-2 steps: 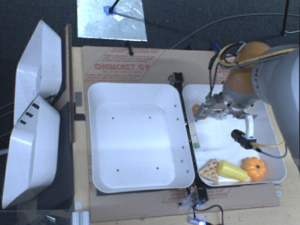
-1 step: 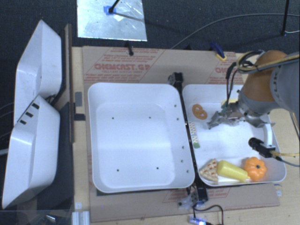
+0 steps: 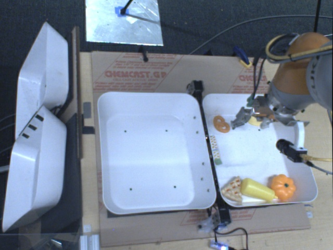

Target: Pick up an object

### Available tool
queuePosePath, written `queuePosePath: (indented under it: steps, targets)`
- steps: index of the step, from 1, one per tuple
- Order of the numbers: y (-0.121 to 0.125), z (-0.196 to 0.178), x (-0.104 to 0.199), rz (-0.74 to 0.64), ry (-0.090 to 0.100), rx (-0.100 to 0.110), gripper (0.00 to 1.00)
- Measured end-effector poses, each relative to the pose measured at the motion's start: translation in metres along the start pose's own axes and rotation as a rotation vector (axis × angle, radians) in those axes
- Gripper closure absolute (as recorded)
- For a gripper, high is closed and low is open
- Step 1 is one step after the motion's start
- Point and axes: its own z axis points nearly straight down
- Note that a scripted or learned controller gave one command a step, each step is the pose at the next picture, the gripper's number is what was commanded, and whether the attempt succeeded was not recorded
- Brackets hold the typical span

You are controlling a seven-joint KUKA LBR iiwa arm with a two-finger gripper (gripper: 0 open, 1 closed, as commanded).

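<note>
The right bin (image 3: 244, 158) holds several toy foods. A small brown pretzel (image 3: 221, 124) lies near its back left corner. Along its front edge lie a pizza slice (image 3: 232, 189), a yellow corn-like piece (image 3: 257, 190) and an orange pumpkin (image 3: 283, 187). My gripper (image 3: 243, 119) hangs low over the back of this bin, just right of the pretzel. A small yellow object (image 3: 255, 121) shows right beside the gripper, partly hidden by it; whether it is held is unclear.
The left bin (image 3: 151, 150) sits beside the right one, with a black divider strip (image 3: 208, 139) between them. White housings (image 3: 36, 129) stand at the far left. A shiny metal plate (image 3: 125, 12) lies beyond the bins. Cables (image 3: 296, 152) trail off the wrist over the right bin.
</note>
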Motion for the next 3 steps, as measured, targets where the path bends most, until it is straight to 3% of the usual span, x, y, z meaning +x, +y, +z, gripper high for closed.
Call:
queuePosePath:
  steps: [1,2,3]
  targets:
    - [0.040,0.081,-0.013,-0.048,0.000,0.005,0.00]
    - [0.000,0.039,0.032,-0.051,0.001,0.001,0.00]
    - [0.017,0.082,0.029,-0.049,0.000,0.007,0.00]
